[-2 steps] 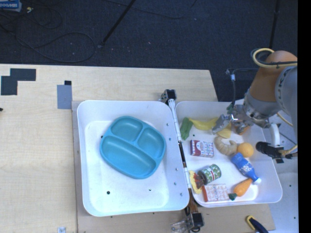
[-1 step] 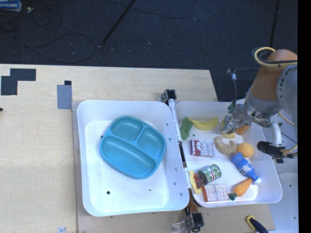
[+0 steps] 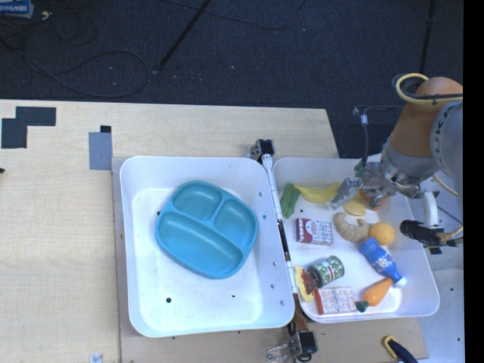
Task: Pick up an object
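1. The gripper (image 3: 361, 190) is low over the far part of the right bin (image 3: 428, 297), reaching in from the right, with the grey arm and its orange band (image 3: 420, 123) rising behind it.
2. I cannot tell whether it is released or clenched (its tip is lost among the toys there), and nothing is plainly seen between its parts.
3. Just beside its tip lie a yellow banana (image 3: 318, 193) and a green pepper (image 3: 289, 200), both near the bin's far left corner.
4. Toward the middle sit a small red-and-white carton (image 3: 314, 231), a pale tan piece (image 3: 351, 226) and an orange ball (image 3: 383, 234), the last two almost touching.
5. A blue bottle (image 3: 378, 259) lies slantwise near the right wall, with a carrot (image 3: 377, 292) just past it toward the near edge.
6. A green tin can (image 3: 327, 270) lies on its side near the left wall, and a second flat packet (image 3: 335, 300) rests at the near edge.
7. The left bin (image 3: 144, 308) holds a blue divided plate (image 3: 206, 228), roughly central.
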Action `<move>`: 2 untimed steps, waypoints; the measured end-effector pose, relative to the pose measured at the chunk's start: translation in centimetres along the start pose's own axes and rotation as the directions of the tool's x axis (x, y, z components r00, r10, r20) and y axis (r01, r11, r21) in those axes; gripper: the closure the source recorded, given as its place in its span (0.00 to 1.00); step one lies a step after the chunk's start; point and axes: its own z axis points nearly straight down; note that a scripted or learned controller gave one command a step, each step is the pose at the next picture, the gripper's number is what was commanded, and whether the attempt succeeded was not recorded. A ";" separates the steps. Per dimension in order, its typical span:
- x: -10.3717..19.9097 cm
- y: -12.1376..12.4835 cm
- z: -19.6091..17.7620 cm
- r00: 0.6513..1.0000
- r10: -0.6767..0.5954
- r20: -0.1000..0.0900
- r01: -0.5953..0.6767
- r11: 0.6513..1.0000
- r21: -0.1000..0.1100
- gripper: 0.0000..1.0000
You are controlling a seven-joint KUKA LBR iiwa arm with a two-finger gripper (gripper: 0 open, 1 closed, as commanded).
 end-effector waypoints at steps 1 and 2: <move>3.0 -8.1 1.3 1.000 0.001 0.003 -0.001 1.000 -0.010 0.00; 4.1 0.2 1.3 1.000 -0.001 0.004 0.001 1.000 -0.013 0.00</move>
